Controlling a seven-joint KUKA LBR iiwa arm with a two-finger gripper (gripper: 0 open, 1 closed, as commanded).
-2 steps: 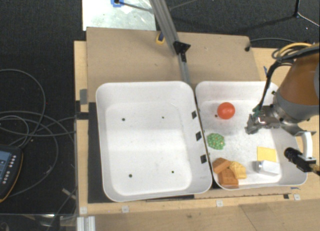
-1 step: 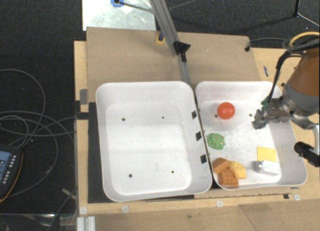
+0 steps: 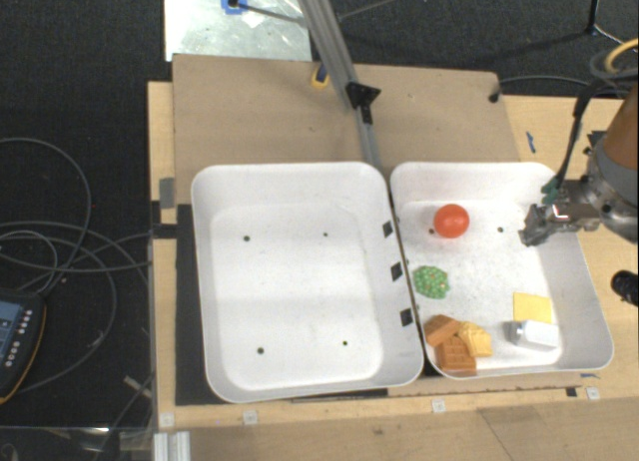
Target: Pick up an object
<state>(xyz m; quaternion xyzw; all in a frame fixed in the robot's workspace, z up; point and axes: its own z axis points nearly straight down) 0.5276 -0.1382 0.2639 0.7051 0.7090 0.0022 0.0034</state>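
Two white bins are sitting side by side on a tabletop (image 3: 300, 110), with a robot arm reaching in from the right.

The gripper (image 3: 534, 227) is hovering over the right bin's (image 3: 479, 178) right edge; whether it is clenched or released cannot be told, and nothing is showing in its grasp. A red ball (image 3: 451, 221) is lying nearest, directly to the gripper's left, well apart. A green piece (image 3: 431, 281), orange blocks (image 3: 457, 341), a yellow block (image 3: 532, 306) and a white item (image 3: 529, 333) are lying lower in the same bin.
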